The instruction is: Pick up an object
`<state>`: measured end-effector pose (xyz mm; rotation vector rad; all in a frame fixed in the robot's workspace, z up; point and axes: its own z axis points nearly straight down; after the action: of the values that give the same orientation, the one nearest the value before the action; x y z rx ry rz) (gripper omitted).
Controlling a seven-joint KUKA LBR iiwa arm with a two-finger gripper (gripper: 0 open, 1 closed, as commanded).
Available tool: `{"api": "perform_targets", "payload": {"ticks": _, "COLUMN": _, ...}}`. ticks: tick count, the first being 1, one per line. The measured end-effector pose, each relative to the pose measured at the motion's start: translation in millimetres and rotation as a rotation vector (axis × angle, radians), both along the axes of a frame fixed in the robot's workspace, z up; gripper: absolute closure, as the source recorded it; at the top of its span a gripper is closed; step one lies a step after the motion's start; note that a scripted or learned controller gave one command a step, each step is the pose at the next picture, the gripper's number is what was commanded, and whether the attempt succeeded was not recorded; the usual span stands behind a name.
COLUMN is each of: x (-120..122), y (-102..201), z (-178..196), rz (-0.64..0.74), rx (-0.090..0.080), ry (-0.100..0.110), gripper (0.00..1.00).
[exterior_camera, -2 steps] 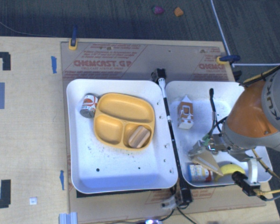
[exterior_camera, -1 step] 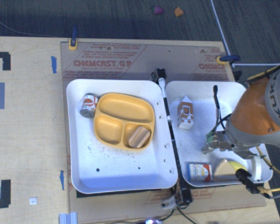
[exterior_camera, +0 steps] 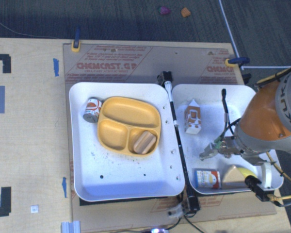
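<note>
Bins, tray and arm seen from above

Plastic is most of what shows from the overhead camera: two shallow white bins with rounded corners sit side by side on a brown board printed with red lettering, itself laid on a pale wooden bench.

The left bin [exterior_camera: 87, 178] holds a glossy yellow divided tray [exterior_camera: 123, 111], moulded into one long compartment and two smaller ones. A tan, rounded block [exterior_camera: 144, 141] like a bread roll lies in the tray's lower right compartment. Just beside the tray's upper left edge a small red and white can [exterior_camera: 91, 109] lies on its side on the bin floor.

The right bin [exterior_camera: 208, 92] holds a small white carton with a brown print [exterior_camera: 193, 119], lying near the bin's upper middle. A flat box with a red and white label [exterior_camera: 206, 178] rests along the near wall, and next to it a pale wedge [exterior_camera: 233, 174] with a yellow piece [exterior_camera: 246, 171] against it.

The arm's smooth orange band [exterior_camera: 264, 113] and grey wrist hang over this bin's right side. The metal gripper [exterior_camera: 207, 152] points left over bare bin floor between carton and box, touching neither; whether its fingers are spread or closed, I cannot tell.
</note>
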<state>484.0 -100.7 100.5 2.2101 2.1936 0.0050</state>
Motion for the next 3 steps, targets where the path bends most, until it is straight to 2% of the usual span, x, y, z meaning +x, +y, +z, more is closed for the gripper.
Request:
{"api": "perform_targets", "payload": {"ticks": 1, "x": -2.3, "y": 5.1, "z": -11.2, "rz": 0.005, "rx": 0.013, "ry": 0.012, "gripper": 0.0}}
{"api": "perform_targets", "payload": {"ticks": 3, "x": -2.4, "y": 5.5, "z": -11.3, "rz": 0.004, "rx": 0.012, "ry": 0.012, "gripper": 0.0}}
